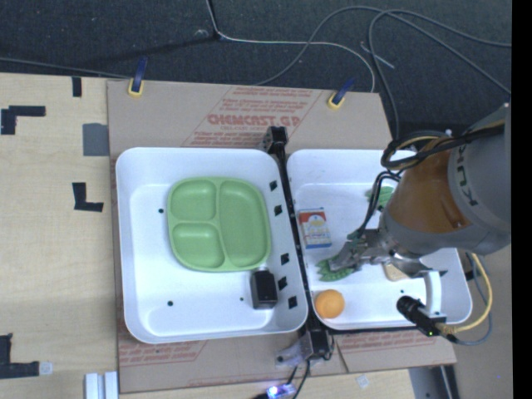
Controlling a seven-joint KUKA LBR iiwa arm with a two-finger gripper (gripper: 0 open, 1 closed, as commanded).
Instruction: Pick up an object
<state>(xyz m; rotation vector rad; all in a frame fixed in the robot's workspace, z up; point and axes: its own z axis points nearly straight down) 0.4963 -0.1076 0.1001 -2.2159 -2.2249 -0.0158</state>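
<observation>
In the camera view, your gripper [353, 254] is hanging low in the right bin [349, 166], over a green thing [335, 264] lying near the bin's middle, between the small box [314, 229] and the orange ball [330, 303]; I cannot tell how it is set. If you are closing here, you are risking pinching only the thing's edge so it slips free, or nudging it toward the ball, because the arm is hiding the contact.
</observation>
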